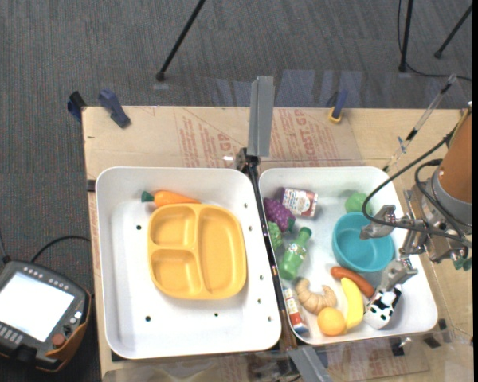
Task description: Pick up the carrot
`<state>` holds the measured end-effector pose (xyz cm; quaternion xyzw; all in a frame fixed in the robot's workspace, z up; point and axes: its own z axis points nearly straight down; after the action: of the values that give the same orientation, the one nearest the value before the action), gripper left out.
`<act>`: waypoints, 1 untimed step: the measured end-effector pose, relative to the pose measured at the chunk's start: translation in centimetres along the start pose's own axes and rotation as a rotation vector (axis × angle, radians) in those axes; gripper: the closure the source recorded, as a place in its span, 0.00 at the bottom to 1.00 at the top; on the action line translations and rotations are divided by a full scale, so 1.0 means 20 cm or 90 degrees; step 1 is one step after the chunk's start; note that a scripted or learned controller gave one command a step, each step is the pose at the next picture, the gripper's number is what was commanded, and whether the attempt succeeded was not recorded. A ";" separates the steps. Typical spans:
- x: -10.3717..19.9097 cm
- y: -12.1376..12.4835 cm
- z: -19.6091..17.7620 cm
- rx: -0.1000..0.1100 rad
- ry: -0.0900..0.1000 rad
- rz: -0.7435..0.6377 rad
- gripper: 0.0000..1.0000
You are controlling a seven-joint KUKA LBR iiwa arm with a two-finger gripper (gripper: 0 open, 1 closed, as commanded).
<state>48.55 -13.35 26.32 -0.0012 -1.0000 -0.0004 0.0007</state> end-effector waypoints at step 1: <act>0.04 0.18 0.81 -0.001 -0.001 0.025 0.00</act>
<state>47.71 -9.64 10.13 -0.0210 -0.9998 -0.0008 0.0003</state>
